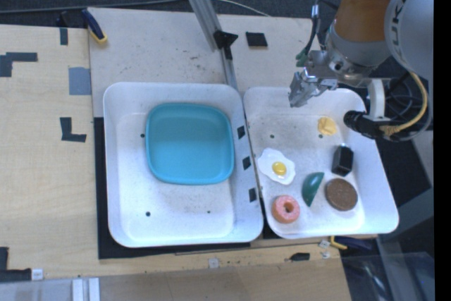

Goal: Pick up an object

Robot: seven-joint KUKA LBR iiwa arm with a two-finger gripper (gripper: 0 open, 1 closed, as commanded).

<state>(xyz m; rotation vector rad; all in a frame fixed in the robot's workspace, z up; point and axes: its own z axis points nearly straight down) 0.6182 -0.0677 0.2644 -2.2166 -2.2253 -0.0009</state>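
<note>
Nothing's been picked up yet, far as I can judge. The arm (384, 7) reaches in from the right, bent down over the right bin (384, 218)'s far end. Tool (301, 96) hangs above bare bin floor, can't tell if it's released or clenched. Fried egg (275, 166), cookie (341, 194), donut (286, 209) all sit in the bin's near half.

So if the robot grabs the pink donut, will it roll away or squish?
The pink donut lies flat on its side in the right bin, so it probably won't roll. It looks like a small toy, likely light. Its rounded, smooth-looking edge might slip from the gripper.
</note>
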